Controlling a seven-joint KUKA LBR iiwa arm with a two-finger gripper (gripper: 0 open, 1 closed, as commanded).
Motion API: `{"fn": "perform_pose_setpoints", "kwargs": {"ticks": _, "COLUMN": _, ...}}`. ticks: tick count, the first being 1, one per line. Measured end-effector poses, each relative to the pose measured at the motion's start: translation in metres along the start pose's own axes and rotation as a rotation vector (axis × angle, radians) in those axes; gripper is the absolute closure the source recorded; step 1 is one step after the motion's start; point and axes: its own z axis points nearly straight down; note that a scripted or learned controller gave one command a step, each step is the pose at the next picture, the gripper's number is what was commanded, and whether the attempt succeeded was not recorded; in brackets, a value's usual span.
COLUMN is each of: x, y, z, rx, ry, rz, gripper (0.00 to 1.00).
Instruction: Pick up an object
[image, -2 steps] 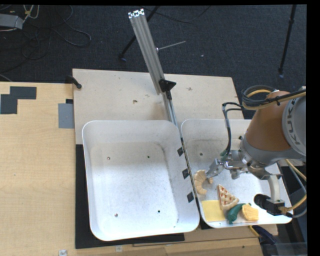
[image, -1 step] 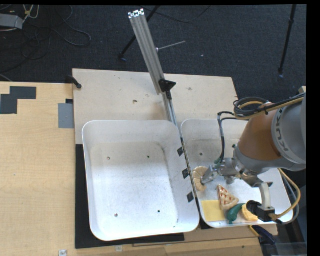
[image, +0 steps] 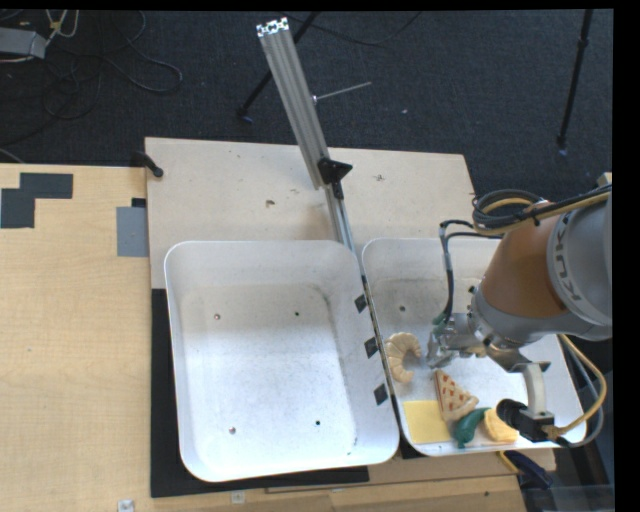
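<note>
The gripper (image: 440, 350) hangs low inside the right bin (image: 400, 270), just beside the croissant (image: 403, 356) and just above the pizza slice (image: 455, 393), and from this slanted overhead angle I cannot tell how it is set or whether anything is caught in it; nothing visibly sits in it. Nearest the camera, along the bin's front edge, lie a flat yellow square (image: 422, 420), a teal piece (image: 467, 430) and a small yellow piece (image: 499, 429), bunched close together, probably because loose items slide toward that corner. Just behind them the pizza slice lies flat with its point toward the tool, and the croissant rests against the wall shared with the left bin (image: 260, 360). The arm (image: 540, 275) leans in over the right bin's far half, a posture that suits a downward grab at the croissant or the slice. Beyond the bins, a slanted metal rail (image: 300, 110) rises over the bench (image: 300, 190)
</note>
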Motion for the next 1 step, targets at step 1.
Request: {"fn": "perform_pose_setpoints", "kwargs": {"ticks": 1, "x": -0.0076, "y": 0.0046, "z": -0.0599, "rx": -0.003, "ry": 0.004, "rz": -0.005, "gripper": 1.0}}
